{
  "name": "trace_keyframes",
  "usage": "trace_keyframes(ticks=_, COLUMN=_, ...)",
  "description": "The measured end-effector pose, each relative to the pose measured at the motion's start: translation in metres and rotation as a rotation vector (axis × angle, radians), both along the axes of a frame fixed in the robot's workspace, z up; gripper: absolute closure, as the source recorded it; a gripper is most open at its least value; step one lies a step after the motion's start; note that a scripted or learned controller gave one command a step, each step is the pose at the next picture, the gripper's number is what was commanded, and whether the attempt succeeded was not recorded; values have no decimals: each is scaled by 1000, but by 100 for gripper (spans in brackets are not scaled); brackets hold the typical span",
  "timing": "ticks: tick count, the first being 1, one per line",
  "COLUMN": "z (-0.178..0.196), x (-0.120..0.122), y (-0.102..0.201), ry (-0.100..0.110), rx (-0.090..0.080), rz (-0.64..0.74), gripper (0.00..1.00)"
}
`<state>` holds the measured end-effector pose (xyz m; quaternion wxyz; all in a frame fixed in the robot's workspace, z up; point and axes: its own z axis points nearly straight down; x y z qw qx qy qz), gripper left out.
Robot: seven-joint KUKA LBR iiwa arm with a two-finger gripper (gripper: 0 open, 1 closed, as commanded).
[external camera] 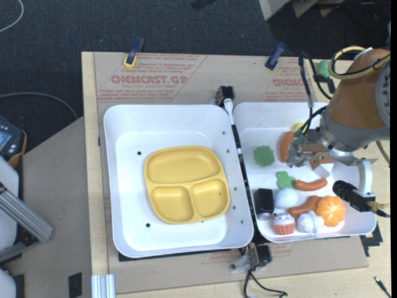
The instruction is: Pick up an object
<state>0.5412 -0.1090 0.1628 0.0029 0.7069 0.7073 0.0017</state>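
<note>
Tabletop (pixel 93 166) carries two white bins. Left bin (pixel 124 179) has a yellow divided plate (pixel 185 184). Right bin (pixel 267 120) holds the toy food: orange (pixel 330 210), sausage (pixel 310 184), green knobbly piece (pixel 264 156), cupcake (pixel 283 222). Pincer (pixel 302 156) sits low over that bin near an orange-red piece (pixel 285 145); grip state unclear, can't tell.

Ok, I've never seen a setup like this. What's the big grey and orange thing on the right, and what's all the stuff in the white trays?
One camera looks down at a slant on a bench. The grey and orange thing is a robot arm; its pincer hangs low over the right bin, among toy food: a green ball, a sausage, an orange, a cupcake. The left bin holds a yellow divided plate. I can't tell whether the pincer grips anything.
</note>
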Motion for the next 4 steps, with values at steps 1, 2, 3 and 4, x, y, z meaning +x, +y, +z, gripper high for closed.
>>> trace_keyframes(ticks=1, z=61, x=1, y=-8, ry=-3, rx=-1, rz=0, gripper=100)
trace_keyframes(ticks=2, z=62, x=2, y=-8, ry=3, rx=1, rz=0, gripper=100)
trace_keyframes(ticks=3, z=64, x=-17, y=39, ry=9, rx=4, rz=4, gripper=100)
trace_keyframes(ticks=4, z=60, x=-15, y=22, ry=7, rx=1, rz=-2, gripper=100)
